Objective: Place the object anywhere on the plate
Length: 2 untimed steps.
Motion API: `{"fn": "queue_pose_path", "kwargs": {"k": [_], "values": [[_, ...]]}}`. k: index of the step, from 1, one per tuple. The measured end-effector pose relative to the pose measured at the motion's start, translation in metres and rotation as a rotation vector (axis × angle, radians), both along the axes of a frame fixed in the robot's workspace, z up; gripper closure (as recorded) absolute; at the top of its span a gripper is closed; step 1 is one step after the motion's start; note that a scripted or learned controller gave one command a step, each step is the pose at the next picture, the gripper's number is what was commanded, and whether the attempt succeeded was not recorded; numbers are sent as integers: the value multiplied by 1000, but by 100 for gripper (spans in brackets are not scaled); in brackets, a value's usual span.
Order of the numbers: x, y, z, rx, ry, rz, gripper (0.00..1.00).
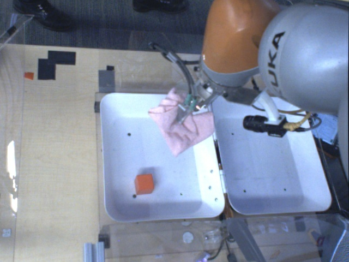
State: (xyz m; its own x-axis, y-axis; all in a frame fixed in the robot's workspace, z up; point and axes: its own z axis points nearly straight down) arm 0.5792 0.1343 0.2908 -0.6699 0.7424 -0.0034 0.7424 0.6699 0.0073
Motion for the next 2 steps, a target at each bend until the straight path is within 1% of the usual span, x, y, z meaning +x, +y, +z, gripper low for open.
{"fn": "queue_pose_path", "kwargs": {"k": [1, 2], "values": [[-16, 61, -69, 0, 6, -264, 100], [-15, -15, -86, 1, 5, -424, 100]]}}
